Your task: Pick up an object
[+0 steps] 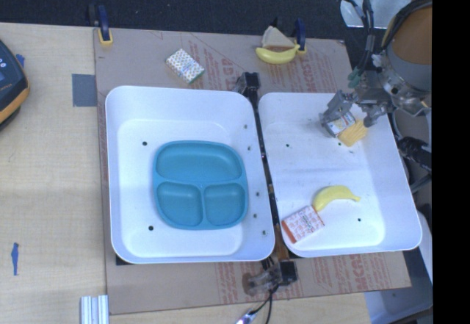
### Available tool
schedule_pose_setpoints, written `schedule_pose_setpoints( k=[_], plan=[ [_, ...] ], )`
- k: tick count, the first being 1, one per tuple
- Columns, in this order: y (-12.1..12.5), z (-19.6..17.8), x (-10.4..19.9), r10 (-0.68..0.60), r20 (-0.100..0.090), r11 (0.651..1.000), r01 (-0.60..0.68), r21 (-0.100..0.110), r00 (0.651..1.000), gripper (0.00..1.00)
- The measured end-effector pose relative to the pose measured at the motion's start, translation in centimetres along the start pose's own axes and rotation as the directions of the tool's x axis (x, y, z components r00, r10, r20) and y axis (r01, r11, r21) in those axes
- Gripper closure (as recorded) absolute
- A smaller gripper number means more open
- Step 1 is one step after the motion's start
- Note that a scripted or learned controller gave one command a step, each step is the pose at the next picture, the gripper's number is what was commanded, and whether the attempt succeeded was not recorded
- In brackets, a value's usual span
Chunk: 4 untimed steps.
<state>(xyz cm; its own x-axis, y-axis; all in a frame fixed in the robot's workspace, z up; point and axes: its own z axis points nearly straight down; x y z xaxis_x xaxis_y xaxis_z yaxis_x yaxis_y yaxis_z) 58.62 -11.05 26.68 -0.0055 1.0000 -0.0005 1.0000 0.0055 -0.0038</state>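
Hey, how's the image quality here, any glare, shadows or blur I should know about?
Camera view: lighting is bright and even; the right bin and left bin look almost washed out, their rims hard to trace. The blue tray shows a soft sheen. Soft shadows sit under the banana and the pincer. The whole frame is slightly soft, so the print on the red-and-white packet is unreadable.

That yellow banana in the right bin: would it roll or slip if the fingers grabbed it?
The banana looks curved, so it would probably rock or pivot rather than roll far. Its smooth, glossy-looking skin might slip. It lies apart from the packet, leaving room.
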Motion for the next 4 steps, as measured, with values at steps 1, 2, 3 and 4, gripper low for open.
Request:
schedule_pose_setpoints(
  k=[1,2,3,4],
  plan=[
    [-6.1,13.3,0.2,0.001,0.000,1.000,-0.001,0.002,1.000,0.00],
    [-8.4,17.0,-2.6,-0.002,0.005,1.000,0.002,-0.019,1.000,0.00],
    [-8.4,15.9,-2.9,-0.003,0.010,1.000,0.003,-0.020,1.000,1.00],
    [-8.4,15.9,-2.9,-0.003,0.010,1.000,0.003,-0.020,1.000,0.00]
  ],
)
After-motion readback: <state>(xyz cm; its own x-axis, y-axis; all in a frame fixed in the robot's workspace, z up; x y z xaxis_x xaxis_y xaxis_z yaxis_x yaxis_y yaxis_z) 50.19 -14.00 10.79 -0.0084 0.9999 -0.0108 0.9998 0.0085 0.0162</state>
